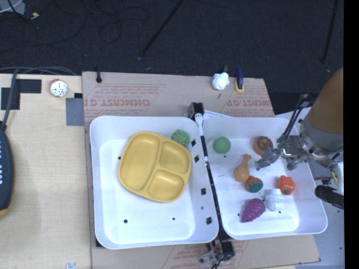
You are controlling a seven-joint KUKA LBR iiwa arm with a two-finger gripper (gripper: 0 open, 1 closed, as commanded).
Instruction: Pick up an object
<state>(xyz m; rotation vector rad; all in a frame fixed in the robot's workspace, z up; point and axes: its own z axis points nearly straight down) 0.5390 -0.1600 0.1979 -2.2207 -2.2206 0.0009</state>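
A: Where is the arm?

B: It comes in from the right, grey with its orange band, and the end effector hangs over the upper middle of the right bin. Whether its fingers are spread or pressed together I cannot tell (the dark metal parts blur into one another). Nothing shows between them.

A: What lies in that bin?

B: Seven small toy foods. A green ball sits near the upper left. A round orange and brown piece lies just beside the end effector, at its upper left. An orange pear-shaped piece lies near the middle, and touching its lower right is a small red and teal piece. A red-orange pepper-like piece lies to the right of that. Below them a purple grape bunch rests against a small white piece.

A: And the left bin?

B: The left bin holds a yellow divided plate, tilted a little, with three compartments. A green knobbly piece sits at the plate's upper right edge, touching it or nearly so.

A: Anything outside the bins?

B: Both bins rest on a sheet of cardboard on the table. At the cardboard's far edge lie a white crumpled thing and a blue and yellow thing, close together. On the table at the upper left lies a small white spotted ball.
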